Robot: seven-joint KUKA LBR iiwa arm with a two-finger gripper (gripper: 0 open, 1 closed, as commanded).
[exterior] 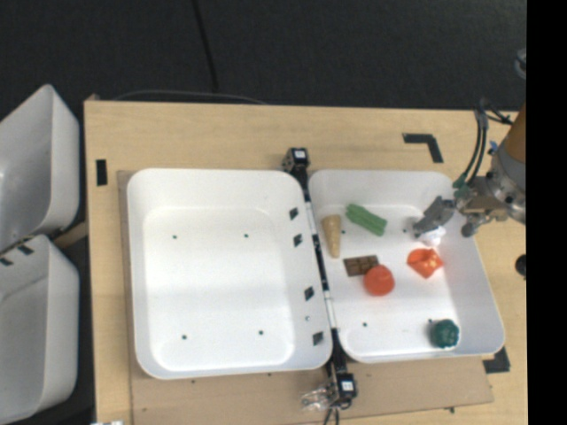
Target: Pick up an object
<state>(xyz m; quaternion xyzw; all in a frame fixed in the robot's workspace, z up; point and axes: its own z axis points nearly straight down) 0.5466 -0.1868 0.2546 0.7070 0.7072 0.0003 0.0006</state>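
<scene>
The right bin (474, 312) holds several small objects. A tan cone (331, 234) lies by its left wall, with a green block (366, 220) beside it. A brown bar (361, 265) touches a red-orange ball (379, 280). An orange crumpled piece (425, 262) lies further right, and a dark green lump (444, 332) sits at the near right corner. My gripper (450, 221) hovers over the bin's upper right part, just above the orange piece. It is open, with nothing between its fingers (432, 217).
The left bin (142, 264) adjoins the right one along a hinged middle edge (314, 264). Both rest on a wooden bench (204, 131). White containers (31, 175) stand off the bench at the left. Cables (483, 144) hang by the arm at the right.
</scene>
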